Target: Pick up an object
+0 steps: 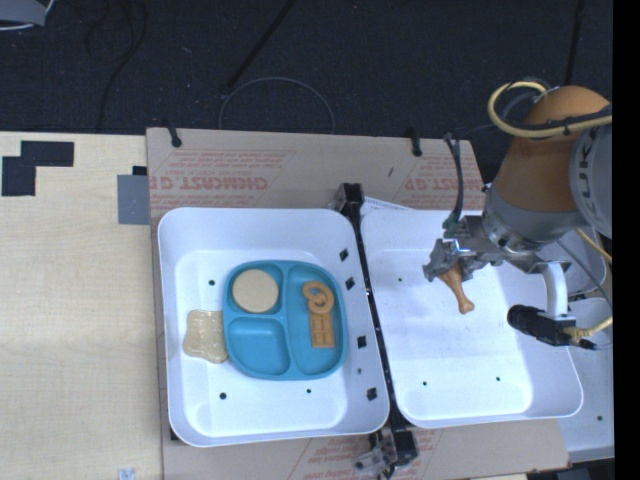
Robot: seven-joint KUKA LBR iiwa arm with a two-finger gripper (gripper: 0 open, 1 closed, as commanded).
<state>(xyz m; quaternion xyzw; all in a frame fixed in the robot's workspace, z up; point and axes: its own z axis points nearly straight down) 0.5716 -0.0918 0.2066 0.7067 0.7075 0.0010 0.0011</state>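
Gripper clenches one small orange wooden stick-shaped piece over the right white plastic bin; its long axis slants down-right, free end toward the bin floor.

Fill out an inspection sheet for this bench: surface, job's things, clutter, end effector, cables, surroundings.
Surface: two white bins side by side, left bin and right bin, on a cardboard sheet.
Job's things: blue sectioned tray in the left bin, bearing a round tan disc and an orange key-like piece; a pale flat piece lies against the tray's left edge.
Clutter: nothing seen.
End effector: end effector over the right bin, an orange stick-like piece hanging from it between its fingers.
Cables: yellow hose loop on the arm; black cords on the dark floor.
Surroundings: wooden benchtop at left.
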